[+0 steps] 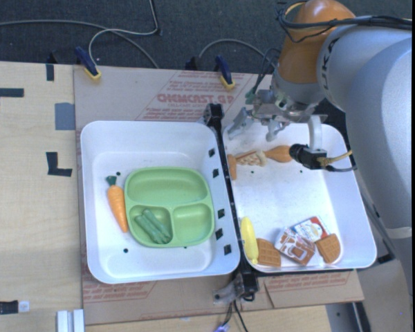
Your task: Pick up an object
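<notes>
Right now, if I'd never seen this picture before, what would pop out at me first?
Probably the big grey robot arm with its orange band, reaching in from the right, its hand hanging over the far end of the right bin. Next, the bright green divided plate in the left bin, with green beans in one compartment and a toy carrot lying beside it.

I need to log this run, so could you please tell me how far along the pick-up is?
Nothing looks lifted yet. The pincer hovers over the right white bin's far edge, open, nothing between its fingers. Just beneath lies a tan toy pastry; the yellow toy banana and the red-and-white snack packet rest near the front. Descending, gripping and lifting all remain.
</notes>
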Tool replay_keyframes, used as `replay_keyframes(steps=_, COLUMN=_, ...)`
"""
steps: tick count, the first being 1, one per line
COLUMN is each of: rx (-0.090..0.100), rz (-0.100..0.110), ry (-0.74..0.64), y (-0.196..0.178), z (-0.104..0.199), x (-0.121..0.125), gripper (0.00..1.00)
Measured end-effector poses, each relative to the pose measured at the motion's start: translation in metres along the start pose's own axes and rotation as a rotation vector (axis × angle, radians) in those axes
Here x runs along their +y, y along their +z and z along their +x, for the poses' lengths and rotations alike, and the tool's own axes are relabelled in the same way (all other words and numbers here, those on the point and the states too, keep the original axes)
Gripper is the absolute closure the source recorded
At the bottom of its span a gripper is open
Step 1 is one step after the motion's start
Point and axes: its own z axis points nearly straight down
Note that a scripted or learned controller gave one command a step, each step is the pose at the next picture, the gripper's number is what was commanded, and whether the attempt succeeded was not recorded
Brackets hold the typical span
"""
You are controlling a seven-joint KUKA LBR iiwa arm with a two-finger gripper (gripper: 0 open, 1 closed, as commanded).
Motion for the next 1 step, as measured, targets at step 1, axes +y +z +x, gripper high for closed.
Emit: replay_keyframes(steps=1, rx=0.001, rz=-0.001, ry=-0.001, y=-0.0051, z=0.0225, x=0.0013, gripper=0.00)
